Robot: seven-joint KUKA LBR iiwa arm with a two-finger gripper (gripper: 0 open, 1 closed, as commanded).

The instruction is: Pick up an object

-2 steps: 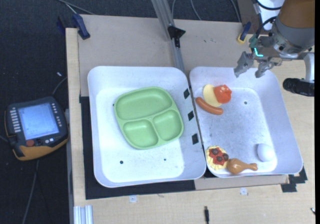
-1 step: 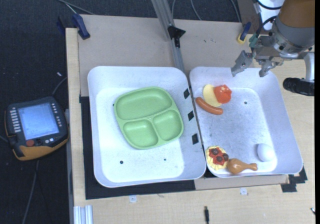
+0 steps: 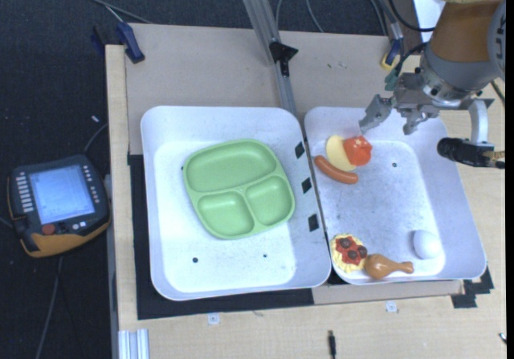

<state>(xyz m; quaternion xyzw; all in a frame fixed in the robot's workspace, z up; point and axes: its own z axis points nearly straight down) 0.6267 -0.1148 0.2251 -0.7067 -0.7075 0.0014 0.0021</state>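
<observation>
My gripper (image 3: 395,118) hangs over the far edge of the right bin (image 3: 450,189), its two fingers spread apart with nothing between them. Just below and to its left lie a red tomato-like toy (image 3: 358,149) on a pale yellow slice (image 3: 336,150), and a sausage (image 3: 335,170) beside them. At the bin's near edge lie a small pizza slice (image 3: 348,251), a brown chicken drumstick (image 3: 388,267) and a white egg (image 3: 426,244).
The left bin (image 3: 161,189) holds a green divided plate (image 3: 238,188). A metal pole (image 3: 261,20) rises between the bins at the back. A teach pendant (image 3: 56,201) lies off the bench to the left. Cables run at the back right.
</observation>
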